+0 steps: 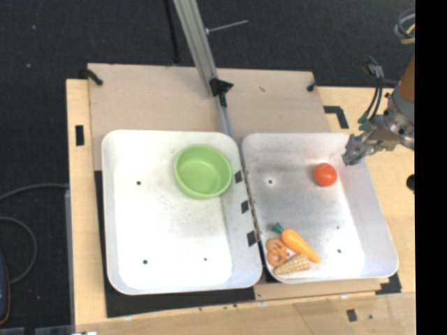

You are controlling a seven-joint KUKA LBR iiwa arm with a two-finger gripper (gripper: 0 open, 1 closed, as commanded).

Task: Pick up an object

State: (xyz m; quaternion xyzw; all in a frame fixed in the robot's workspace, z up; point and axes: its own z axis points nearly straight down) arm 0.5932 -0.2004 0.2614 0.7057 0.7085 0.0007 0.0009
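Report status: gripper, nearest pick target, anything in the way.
Gripper at right bin's upper right edge, holding nothing visible. Red ball beside it, apart. Carrot and pretzel at near edge. Green bowl in left bin. Path clear.

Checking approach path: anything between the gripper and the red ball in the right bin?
Nothing. In the camera view, only bare bin floor separates the gripper from the red ball.
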